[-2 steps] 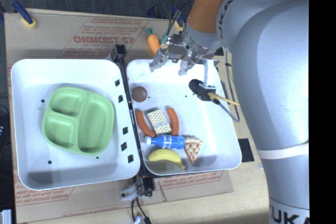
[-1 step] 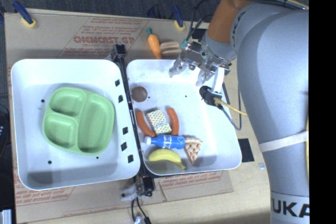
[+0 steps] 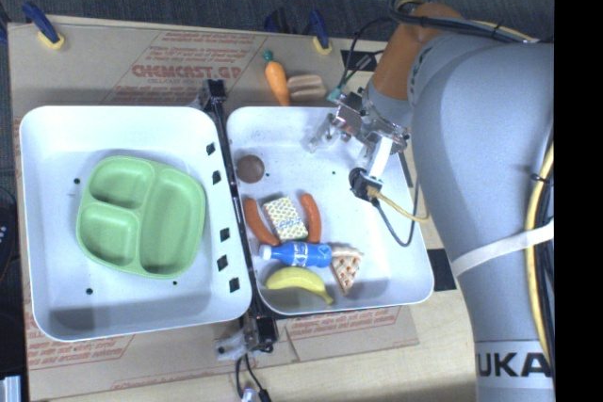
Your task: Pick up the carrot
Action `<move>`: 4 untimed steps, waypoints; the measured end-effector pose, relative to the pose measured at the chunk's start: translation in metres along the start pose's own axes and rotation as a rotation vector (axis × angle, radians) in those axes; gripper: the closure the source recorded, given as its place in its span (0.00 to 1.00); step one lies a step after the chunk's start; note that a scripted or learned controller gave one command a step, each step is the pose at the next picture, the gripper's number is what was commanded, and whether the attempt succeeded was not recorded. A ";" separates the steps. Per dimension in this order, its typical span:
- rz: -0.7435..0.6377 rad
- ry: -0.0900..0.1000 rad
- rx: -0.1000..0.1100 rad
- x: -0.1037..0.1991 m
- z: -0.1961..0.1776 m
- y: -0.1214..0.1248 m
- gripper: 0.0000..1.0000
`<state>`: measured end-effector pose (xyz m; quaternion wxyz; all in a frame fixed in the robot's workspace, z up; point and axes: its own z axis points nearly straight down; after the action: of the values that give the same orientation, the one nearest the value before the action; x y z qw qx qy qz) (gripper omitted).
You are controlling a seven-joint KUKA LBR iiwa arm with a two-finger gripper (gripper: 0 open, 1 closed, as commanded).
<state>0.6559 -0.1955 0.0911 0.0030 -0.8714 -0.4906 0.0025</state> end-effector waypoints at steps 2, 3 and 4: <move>-0.020 0.000 0.000 0.047 0.001 -0.097 0.00; 0.009 0.000 -0.003 0.068 0.000 -0.085 0.00; -0.037 0.002 -0.007 0.107 -0.137 -0.112 0.00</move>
<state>0.6166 -0.0458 0.2289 0.0006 -0.8621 -0.5067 0.0001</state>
